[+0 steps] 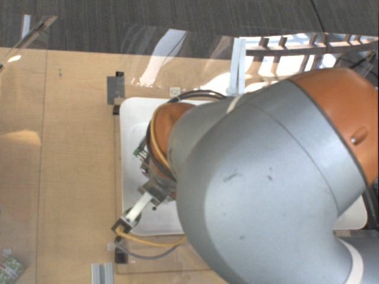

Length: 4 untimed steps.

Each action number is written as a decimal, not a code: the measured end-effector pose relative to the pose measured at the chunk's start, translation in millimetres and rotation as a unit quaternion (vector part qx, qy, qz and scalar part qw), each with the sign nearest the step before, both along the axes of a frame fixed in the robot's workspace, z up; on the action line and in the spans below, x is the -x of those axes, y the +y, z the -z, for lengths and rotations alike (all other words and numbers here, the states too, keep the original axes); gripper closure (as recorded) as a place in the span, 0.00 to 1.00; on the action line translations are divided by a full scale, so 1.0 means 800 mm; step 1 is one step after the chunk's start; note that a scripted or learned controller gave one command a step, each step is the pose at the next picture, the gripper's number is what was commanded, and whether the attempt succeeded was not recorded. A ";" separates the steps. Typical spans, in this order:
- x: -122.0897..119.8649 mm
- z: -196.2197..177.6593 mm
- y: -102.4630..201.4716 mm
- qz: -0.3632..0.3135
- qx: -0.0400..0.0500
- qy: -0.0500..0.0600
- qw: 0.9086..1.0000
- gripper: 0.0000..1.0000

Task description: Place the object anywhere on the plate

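My grey arm (266,188) with its orange band (349,117) looms close to the camera and covers most of both bins. Below the orange-ringed wrist (161,136), the gripper (155,189) points down over the left part of the left white bin (131,158). Its tip is hidden under the wrist. Whatever lies on the bin floor beneath the arm is hidden. A narrow strip of bare white bin floor shows along the left wall.
Bare wooden bench (59,158) stretches to the left of the bin. A dark bracket (115,89) sits at the bin's far left corner. A small green and white item (9,266) lies at the bottom left corner of the view. A white rail (308,46) runs behind the bins.
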<state>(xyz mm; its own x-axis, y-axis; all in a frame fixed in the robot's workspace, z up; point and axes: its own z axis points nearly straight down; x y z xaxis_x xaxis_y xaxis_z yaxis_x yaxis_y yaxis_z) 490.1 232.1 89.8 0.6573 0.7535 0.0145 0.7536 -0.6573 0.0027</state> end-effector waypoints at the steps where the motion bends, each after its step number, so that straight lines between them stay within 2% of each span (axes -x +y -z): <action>1: -0.001 -0.013 0.001 -0.002 -0.001 0.000 1.000 1.00; 2: 0.000 0.000 -0.012 0.210 -0.003 0.002 0.978 1.00; 3: -0.001 0.000 -0.107 0.222 -0.001 0.002 0.975 1.00; 4: 0.000 0.000 -0.019 0.270 -0.004 0.003 0.963 1.00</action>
<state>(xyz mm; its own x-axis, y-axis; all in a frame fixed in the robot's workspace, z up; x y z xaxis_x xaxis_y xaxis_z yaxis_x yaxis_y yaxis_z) 489.9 217.3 89.7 0.9533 0.3018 0.0136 0.3019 -0.9533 -0.0063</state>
